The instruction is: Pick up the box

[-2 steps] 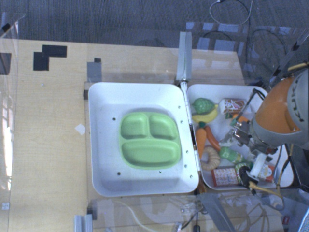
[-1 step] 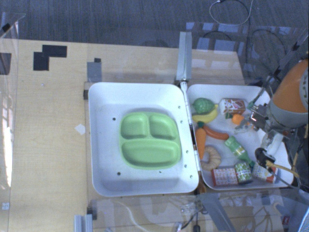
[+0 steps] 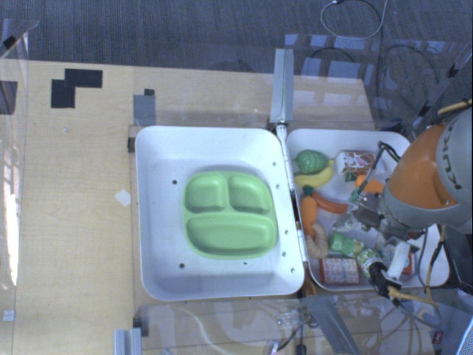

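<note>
1. The box (image 3: pixel 341 270) is small and flat, with a red and white front. It lies in the near corner of the right bin (image 3: pixel 325 140), close to the wall next to the left bin (image 3: pixel 214 143).
2. The gripper (image 3: pixel 367 214) is low over the right bin, above the pile of toy food. It hangs from the grey arm with the orange band (image 3: pixel 421 172).
3. I cannot tell how the gripper is set, because the wrist and cables hide it. I see nothing held in it.
4. This is the part that matters: the box lies toward the near edge of the bin from the gripper, and a bit toward the left bin. The two are near each other but not touching.
5. The long side of the box seems to run along the near wall of the bin.
6. A green packet (image 3: pixel 344 243) sits between the gripper and the box, just beside the box. A carrot (image 3: pixel 309 212) and a banana (image 3: pixel 313 177) lie farther back.
7. I think the gripper has to go over the green packet and come down on the box.
8. The green tray (image 3: pixel 228 214) in the left bin is well apart from all this.
</note>
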Action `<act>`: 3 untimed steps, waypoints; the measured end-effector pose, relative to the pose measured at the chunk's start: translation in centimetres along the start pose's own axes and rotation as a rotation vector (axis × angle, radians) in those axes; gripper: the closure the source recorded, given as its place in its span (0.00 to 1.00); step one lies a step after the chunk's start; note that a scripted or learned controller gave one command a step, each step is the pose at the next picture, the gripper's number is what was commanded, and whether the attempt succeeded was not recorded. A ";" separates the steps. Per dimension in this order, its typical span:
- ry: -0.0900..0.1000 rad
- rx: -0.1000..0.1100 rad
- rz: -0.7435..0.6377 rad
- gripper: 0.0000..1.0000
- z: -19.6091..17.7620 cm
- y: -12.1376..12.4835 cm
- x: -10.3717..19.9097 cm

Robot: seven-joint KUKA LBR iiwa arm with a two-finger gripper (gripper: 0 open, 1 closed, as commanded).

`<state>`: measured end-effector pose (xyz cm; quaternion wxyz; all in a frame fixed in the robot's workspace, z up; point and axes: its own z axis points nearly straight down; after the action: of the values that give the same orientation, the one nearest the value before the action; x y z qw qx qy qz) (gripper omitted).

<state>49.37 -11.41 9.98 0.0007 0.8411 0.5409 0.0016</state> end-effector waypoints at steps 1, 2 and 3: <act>0.002 -0.008 -0.044 0.00 1.1 6.8 4.5; 0.001 -0.003 0.105 0.00 1.3 11.8 8.9; 0.000 -0.002 0.109 0.00 1.3 12.6 4.8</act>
<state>62.82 -12.21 8.71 0.0015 0.8693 0.4942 0.0019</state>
